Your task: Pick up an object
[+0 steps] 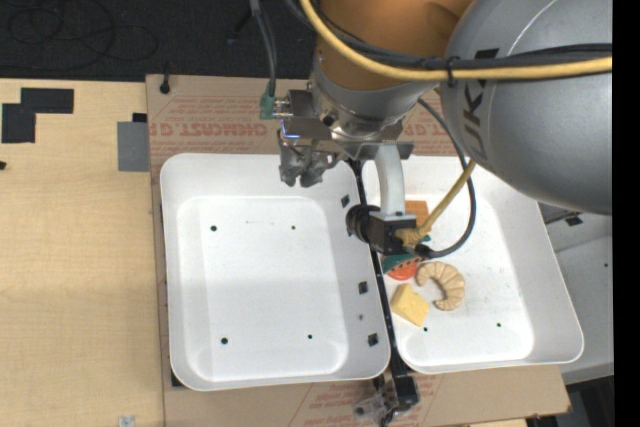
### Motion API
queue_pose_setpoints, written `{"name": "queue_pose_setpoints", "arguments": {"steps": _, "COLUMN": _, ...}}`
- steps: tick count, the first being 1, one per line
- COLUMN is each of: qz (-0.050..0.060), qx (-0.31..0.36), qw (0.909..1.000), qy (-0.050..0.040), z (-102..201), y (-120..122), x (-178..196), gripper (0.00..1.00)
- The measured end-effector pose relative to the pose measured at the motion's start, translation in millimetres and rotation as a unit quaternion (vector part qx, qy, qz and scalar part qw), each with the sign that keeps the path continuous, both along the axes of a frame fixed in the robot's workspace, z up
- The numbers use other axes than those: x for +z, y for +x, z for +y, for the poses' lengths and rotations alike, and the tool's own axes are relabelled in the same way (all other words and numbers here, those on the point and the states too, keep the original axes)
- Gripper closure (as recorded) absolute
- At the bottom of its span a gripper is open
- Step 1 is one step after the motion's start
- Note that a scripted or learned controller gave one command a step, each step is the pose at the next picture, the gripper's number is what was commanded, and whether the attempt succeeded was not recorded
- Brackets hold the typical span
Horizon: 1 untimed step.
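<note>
A croissant (443, 283) lies curled in the right-hand bin (520, 315) near its inner edge, a yellow wedge (409, 305) just beside it. The gripper (303, 165), its opening impossible to judge, hangs over the left-hand bin's (260, 295) far right corner; the croissant sits across the shared rim, frontward.

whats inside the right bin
The right bin holds a croissant-shaped piece, a yellow wedge beside it, a red piece and an orange block, both partly hidden. The arm covers the bin's far end, so anything there cannot be seen.
</note>
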<state>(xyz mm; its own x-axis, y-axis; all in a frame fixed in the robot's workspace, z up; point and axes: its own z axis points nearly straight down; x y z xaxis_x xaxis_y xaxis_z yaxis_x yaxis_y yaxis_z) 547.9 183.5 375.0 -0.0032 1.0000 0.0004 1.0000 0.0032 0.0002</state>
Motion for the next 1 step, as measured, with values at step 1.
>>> {"name": "queue_pose_setpoints", "arguments": {"steps": 1, "qz": 0.004, "qx": -0.003, "qw": 1.0, "qy": -0.0011, "z": -43.6, "y": -75.1, "x": -8.6, "gripper": 1.0}}
